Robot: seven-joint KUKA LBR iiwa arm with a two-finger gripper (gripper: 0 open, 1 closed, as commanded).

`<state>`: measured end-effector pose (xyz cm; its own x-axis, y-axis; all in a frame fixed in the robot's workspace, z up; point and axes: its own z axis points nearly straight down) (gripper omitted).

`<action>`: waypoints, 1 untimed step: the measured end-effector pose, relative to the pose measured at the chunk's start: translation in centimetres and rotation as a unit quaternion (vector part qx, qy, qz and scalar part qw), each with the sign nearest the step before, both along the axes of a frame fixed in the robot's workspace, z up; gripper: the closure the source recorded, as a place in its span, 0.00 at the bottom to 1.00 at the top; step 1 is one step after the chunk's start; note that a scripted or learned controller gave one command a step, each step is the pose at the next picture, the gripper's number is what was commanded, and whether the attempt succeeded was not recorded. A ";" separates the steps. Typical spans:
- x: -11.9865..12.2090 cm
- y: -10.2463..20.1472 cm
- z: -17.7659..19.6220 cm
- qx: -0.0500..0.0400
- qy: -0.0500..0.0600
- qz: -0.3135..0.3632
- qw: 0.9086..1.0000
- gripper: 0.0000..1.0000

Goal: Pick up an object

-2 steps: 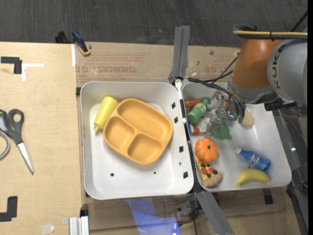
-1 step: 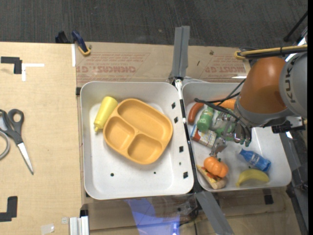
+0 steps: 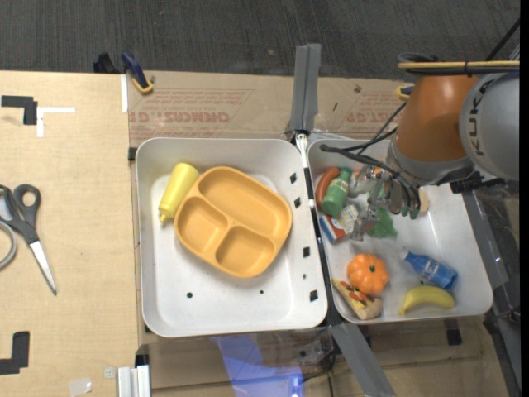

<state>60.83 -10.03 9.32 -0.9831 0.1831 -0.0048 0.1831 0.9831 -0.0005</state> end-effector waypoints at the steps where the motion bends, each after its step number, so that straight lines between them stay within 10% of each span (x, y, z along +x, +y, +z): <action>1: -10.9 -2.8 0.3 -0.002 -0.007 0.067 0.998 0.00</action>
